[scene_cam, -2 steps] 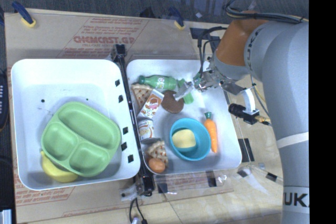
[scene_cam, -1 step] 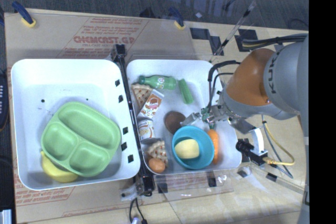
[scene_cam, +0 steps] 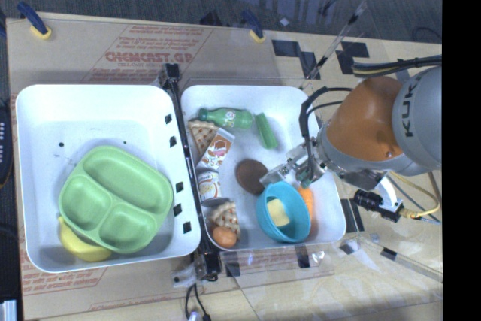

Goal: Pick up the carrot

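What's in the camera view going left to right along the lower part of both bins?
Yellow item under the tray, green divided tray, orange-brown round food, blue bowl, carrot at the bowl's right rim, directly below the tool.

Carrot [scene_cam: 306, 201] wedged between blue bowl [scene_cam: 284, 216] and right bin wall [scene_cam: 336, 195]; approach only from above. Open floor mid-bin, between brown cookie [scene_cam: 250, 174] and green pepper [scene_cam: 266, 130].
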Robot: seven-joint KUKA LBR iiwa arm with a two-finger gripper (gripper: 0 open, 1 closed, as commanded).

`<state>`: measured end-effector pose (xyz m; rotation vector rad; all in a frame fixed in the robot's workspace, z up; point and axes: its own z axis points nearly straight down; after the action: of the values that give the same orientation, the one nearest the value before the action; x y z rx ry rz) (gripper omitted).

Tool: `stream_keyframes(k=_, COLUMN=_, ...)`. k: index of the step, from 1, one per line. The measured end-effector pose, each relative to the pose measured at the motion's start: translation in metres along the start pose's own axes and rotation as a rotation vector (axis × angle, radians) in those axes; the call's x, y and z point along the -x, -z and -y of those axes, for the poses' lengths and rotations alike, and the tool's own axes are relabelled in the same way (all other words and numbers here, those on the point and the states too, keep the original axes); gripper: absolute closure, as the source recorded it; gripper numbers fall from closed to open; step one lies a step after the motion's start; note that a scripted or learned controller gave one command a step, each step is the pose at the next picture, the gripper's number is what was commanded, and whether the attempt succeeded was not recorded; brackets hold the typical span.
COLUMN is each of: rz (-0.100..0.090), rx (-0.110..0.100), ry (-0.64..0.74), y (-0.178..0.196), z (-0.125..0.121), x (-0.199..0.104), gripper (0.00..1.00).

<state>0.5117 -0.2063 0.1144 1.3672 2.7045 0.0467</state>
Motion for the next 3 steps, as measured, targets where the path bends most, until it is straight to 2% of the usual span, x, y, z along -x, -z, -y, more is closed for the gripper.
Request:
stream_keyframes(k=1, rz=-0.085, rx=-0.064, ry=0.173, y=-0.0165, z=0.0254, x=-0.0185, gripper=0.00)
stream_keyframes(k=2, rz=-0.087, rx=-0.067, ry=0.184, y=-0.0079, z=0.0244, x=-0.0176, gripper=1.00)
stream_keyframes(k=3, rz=-0.108, rx=-0.054, ry=0.528, y=-0.0116, z=0.0289, x=-0.0192, gripper=1.00)
